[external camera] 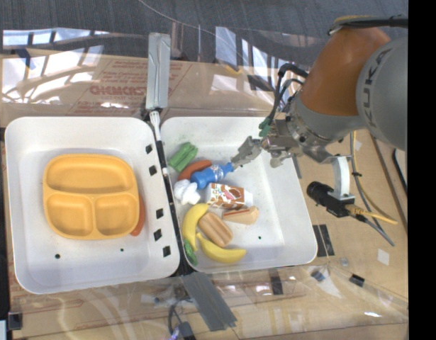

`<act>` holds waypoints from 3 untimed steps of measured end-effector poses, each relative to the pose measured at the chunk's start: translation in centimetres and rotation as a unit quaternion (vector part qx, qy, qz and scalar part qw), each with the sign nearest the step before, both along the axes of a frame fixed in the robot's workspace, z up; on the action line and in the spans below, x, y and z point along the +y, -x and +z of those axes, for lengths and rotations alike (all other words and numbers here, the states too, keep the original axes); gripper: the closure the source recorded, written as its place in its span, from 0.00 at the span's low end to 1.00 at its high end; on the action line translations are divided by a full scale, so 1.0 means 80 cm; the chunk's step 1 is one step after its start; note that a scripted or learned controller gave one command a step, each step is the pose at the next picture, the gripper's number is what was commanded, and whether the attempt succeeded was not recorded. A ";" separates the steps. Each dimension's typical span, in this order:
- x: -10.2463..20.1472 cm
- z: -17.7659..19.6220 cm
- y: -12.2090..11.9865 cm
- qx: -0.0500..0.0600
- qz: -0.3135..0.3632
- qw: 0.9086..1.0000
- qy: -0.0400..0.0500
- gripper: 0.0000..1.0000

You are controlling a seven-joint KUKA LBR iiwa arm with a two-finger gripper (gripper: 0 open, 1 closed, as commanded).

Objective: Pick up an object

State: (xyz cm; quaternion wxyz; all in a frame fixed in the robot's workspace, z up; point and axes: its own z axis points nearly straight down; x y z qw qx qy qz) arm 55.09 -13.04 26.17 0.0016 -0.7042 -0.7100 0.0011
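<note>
Apparently poised for a pick: gripper (240,154) angled low beside blue toy (207,175) in right bin (288,218), finger state undeterminable.

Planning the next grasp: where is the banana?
The banana lies in the right bin, at its near-left corner, curving around a hot dog bun.
</note>
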 end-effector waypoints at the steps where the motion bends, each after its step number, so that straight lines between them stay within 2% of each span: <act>1: 0.012 -0.114 0.053 0.003 0.060 0.998 -0.001 0.00; 2: -0.025 -0.208 -0.015 -0.006 0.114 0.993 0.002 0.00; 3: -0.026 -0.194 -0.016 -0.006 0.116 0.993 0.002 1.00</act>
